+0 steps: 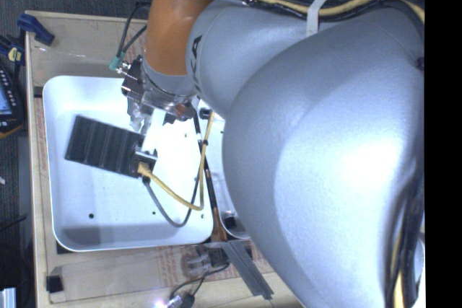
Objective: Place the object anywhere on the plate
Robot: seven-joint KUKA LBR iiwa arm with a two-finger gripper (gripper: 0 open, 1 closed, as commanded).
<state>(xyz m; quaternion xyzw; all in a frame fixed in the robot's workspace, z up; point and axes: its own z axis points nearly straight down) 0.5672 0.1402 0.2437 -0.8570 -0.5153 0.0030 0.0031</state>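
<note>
Two bins are sitting on the bench [108, 263], and the arm [325, 141] is hogging most of the shot, reaching in from 3 o'clock and covering nearly all of the right bin [219, 184]. The gripper [142, 117] is hanging over the left bin [61, 177], toward 1 o'clock from that bin's middle and pointing down at the floor.

I can't tell from this angle if it's open or closed, and I'm not making out anything clamped in it. I honestly can't tell where the object is lying either, with the arm blocking so much, so I'm not calling its long axis.

A curved grey rim [231, 226] is peeking out from under the arm at roughly 5 o'clock from the gripper. I'm guessing that's the plate, but it's only a guess. If it is, the drop spot is sitting over in the other bin, so the arm is probably going to have to swing toward 5 o'clock.
</note>
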